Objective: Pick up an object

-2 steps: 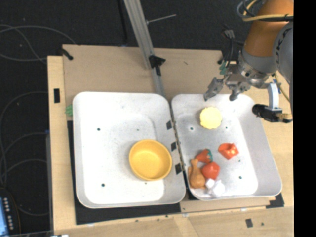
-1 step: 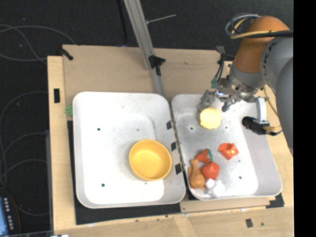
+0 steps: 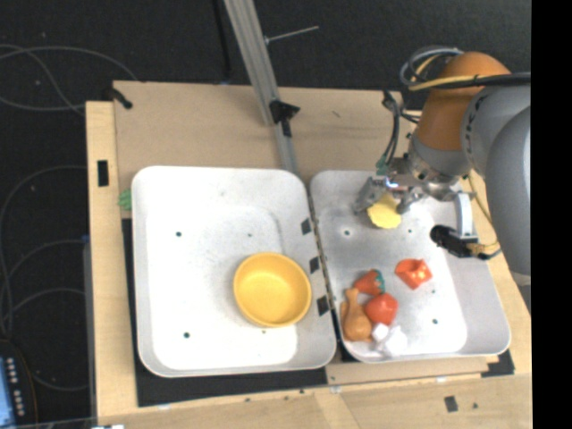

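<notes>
We see the gripper (image 3: 386, 199) over the far part of the right bin (image 3: 483, 324), its jaws pinching a pale yellow object (image 3: 386, 215). We would raise it straight and slowly, keeping the squeeze steady, well clear of the red pieces (image 3: 412, 273) nearer us.

We see the gripper (image 3: 388, 197) over the far end of the right bin (image 3: 478, 315), with a pale yellow object (image 3: 385, 214) between its fingers, while the grey arm (image 3: 500, 141) with its orange band (image 3: 451, 105) reaches in from the right. Toward the near end of that bin we find a red block (image 3: 413, 273) apart from a cluster of a red tomato-like piece (image 3: 382, 307), an orange-brown piece (image 3: 355, 315), another reddish piece (image 3: 366, 283) and a small white object (image 3: 386, 334). In the left bin (image 3: 192, 208) sits a yellow bowl (image 3: 272, 290), upright near the bin's right wall.
</notes>
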{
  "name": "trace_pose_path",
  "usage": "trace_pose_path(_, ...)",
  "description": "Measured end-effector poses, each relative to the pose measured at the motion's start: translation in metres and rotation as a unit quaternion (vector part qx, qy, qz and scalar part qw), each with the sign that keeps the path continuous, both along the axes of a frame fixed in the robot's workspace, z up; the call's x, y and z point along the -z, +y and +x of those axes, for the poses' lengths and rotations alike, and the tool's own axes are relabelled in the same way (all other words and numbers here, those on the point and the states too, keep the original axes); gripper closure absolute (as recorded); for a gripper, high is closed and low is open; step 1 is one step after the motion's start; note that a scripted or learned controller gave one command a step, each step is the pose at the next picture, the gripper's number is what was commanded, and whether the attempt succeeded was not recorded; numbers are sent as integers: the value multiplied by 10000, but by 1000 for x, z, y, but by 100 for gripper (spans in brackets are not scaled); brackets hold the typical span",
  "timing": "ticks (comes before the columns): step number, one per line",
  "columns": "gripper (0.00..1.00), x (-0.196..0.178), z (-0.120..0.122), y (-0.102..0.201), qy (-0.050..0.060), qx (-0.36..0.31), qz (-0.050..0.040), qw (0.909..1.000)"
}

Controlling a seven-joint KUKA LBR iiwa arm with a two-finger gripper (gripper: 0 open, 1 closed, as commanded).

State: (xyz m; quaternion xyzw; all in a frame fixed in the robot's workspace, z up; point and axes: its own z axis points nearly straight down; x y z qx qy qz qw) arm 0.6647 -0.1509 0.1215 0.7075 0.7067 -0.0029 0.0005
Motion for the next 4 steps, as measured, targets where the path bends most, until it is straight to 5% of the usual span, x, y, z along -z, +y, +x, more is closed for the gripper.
trace_pose_path(1, 100, -15, 2, -1, -41, -1, -3, 10000)
trace_pose_path(3, 100, -109, 10, 0, -53, -21, 21, 10000)
trace_pose_path(4, 100, -122, -17, 46, -27, -38, 34, 10000)
